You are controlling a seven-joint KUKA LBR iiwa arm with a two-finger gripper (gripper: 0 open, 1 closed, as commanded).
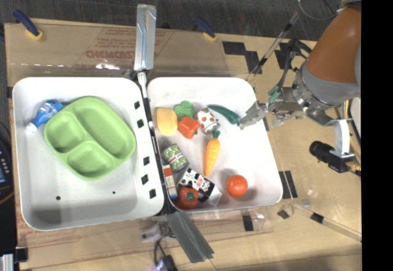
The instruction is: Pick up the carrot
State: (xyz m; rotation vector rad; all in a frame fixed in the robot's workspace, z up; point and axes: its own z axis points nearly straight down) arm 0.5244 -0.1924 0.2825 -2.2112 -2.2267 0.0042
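The grey arm [328,73] reaches in low from the right, its pincer [250,117] at the right bin's [270,159] right rim; whether it is open or closed cannot be made out. The carrot [212,154], smooth, tapered and orange, lies upright mid-bin, well apart from it. A glossy tomato [237,185] sits near the bin's front right corner.

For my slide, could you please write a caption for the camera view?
The tool hovers at the right bin's edge, while the carrot lies among toy foods.
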